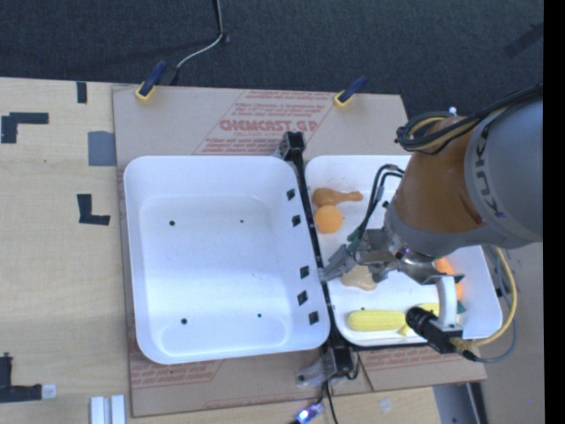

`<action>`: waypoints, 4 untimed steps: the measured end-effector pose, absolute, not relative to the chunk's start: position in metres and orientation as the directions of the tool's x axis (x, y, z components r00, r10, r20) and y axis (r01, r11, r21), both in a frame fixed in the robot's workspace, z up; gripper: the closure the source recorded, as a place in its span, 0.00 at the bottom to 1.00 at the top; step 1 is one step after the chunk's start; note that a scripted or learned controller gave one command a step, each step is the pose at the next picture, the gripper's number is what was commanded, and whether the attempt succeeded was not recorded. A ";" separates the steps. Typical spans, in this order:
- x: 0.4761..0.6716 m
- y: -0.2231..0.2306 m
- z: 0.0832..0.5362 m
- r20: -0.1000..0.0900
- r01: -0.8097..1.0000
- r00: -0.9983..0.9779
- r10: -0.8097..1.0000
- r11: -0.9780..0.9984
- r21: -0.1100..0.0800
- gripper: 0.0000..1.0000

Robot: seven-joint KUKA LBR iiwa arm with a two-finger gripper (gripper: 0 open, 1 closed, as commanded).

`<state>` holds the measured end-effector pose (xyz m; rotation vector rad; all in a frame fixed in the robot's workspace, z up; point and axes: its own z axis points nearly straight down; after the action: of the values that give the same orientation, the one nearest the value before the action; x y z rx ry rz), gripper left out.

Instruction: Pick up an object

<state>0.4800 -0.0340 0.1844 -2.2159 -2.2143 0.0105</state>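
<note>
My gripper hangs low over the left part of the right bin, close to the divider between the bins. A tan lump lies right under and beside it, partly covered by the gripper, and I cannot tell whether they touch. A yellow corn cob rests near the bin's front wall. An orange ball and a brown drumstick-shaped piece lie at the bin's back left. A small orange thing peeks out from under the wrist.
The left bin stands beside the right one, split from it by a black-clipped rim. The arm's bulk covers the right bin's back right part. Both bins sit on a cardboard sheet.
</note>
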 end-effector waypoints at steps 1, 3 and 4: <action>0.518 -0.014 0.362 0.000 1.000 -0.004 1.000 0.004 0.019 0.00; 0.545 -0.003 0.305 -0.001 1.000 -0.004 1.000 0.004 0.008 0.00; 0.542 -0.004 0.311 -0.001 1.000 -0.003 1.000 0.003 -0.001 1.00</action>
<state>0.5417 -0.0035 0.3109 -2.2185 -2.2244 0.0030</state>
